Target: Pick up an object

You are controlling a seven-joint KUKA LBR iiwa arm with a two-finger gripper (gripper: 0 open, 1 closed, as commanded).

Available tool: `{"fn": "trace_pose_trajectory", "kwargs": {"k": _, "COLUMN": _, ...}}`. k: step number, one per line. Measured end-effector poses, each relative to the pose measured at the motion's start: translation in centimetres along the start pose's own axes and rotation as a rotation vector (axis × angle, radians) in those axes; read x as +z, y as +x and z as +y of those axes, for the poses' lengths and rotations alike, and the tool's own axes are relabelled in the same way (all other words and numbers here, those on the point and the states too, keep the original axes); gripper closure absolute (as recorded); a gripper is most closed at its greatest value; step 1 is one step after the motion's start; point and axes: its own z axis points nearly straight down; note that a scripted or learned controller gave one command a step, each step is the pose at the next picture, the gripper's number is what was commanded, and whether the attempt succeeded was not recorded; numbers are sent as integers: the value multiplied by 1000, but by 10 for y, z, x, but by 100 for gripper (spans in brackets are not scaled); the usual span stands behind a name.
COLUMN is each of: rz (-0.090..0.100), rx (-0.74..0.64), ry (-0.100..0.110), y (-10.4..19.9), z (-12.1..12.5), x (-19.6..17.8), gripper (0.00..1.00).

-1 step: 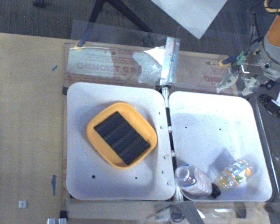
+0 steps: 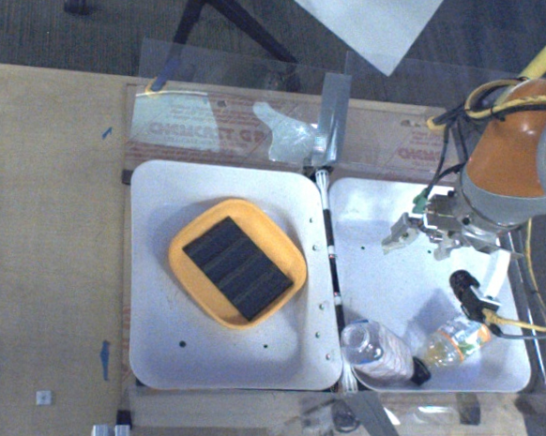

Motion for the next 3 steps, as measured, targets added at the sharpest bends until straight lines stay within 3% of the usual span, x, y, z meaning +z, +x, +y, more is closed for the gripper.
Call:
{"fn": "trace_pose_trajectory", "kwargs": {"k": 1, "rz": 2, "rx": -219, "ry": 2, "y": -62, "z": -42, "x": 15, "gripper": 0}}
{"fn": "trace_pose_trajectory", "kwargs": {"k": 2, "rz": -1, "rx": -414, "ry": -8, "y": -82, "z": -74, "x": 88, "gripper": 0}}
{"fn": "trace_pose_trajectory", "kwargs": {"k": 3, "rz": -3, "rx": -412, "ry": -13, "y": -83, "z": -73, "x": 77, "gripper": 100}}
